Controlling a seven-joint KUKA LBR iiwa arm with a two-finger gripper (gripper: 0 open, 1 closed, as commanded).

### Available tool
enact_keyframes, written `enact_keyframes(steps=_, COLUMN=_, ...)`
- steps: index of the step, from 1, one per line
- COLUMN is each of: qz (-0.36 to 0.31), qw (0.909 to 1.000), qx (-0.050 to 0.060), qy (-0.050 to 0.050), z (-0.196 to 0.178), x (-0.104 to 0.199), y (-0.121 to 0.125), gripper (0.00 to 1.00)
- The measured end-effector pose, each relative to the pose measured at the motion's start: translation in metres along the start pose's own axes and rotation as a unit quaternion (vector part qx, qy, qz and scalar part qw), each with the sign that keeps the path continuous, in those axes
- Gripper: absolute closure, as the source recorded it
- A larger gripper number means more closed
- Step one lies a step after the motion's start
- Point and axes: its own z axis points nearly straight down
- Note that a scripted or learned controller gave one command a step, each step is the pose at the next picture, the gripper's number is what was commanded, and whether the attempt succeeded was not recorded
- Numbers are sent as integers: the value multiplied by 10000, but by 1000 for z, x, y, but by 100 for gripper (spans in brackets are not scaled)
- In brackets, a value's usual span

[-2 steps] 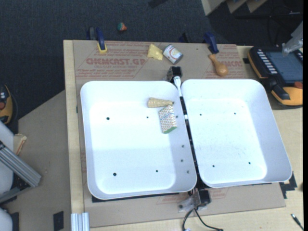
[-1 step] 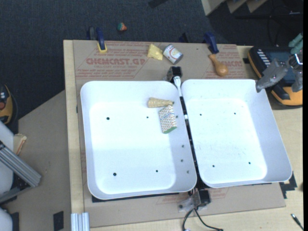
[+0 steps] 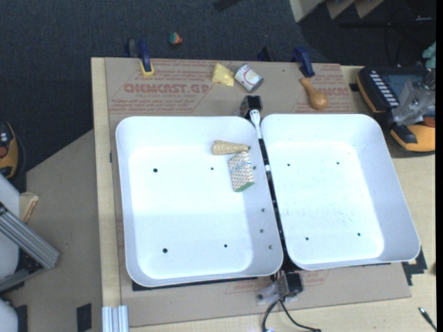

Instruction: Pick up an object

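Two small objects lie in the left bin (image 3: 138, 206), near its upper right corner: a tan cone-shaped piece (image 3: 229, 147) and, just below it, almost touching, a patterned packet (image 3: 241, 171). Both look light. The cone seems stiff and best taken across its middle; the packet looks soft and may crumple. State and position of the jaws relative to either: cannot tell.

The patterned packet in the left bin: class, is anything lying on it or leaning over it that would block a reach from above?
Nothing covers the patterned packet. A tan cone-shaped piece lies just behind it, at or near its upper end, and the left bin's right wall runs close beside it. From above its top is open.
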Motion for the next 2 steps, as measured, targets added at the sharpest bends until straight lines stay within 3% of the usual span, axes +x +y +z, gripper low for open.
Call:
enact_keyframes(steps=1, qz=52, qw=10000, qx=-17, qy=-22, z=-39, x=-95, y=-8, gripper=100)
enact_keyframes(steps=2, qz=-37, qw=9999, qx=93, qy=29, z=80, x=-6, y=-8, gripper=100)
